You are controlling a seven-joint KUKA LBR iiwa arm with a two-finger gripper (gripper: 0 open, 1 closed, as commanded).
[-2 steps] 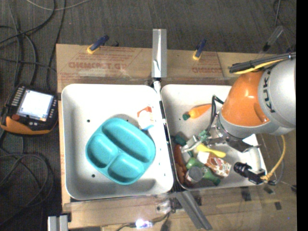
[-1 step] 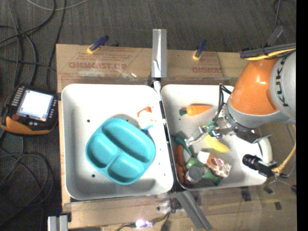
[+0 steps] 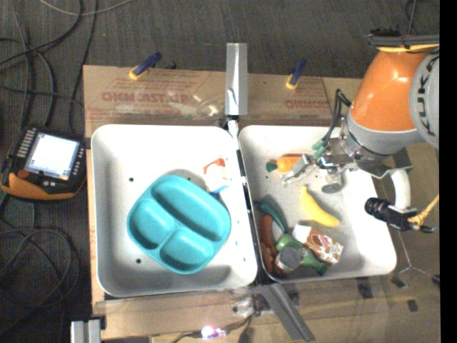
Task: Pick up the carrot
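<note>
Camera view | my end effector (image 3: 298, 171) spread, hovering just beside the carrot (image 3: 286, 163) | banana (image 3: 318, 209) near, right bin (image 3: 371, 263)

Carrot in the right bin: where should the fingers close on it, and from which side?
Grip the carrot across its orange middle, coming straight down. It lies flat near the bin's far wall, green top pointing left, and the gripper sits just right of it. The banana lies well clear.
</note>
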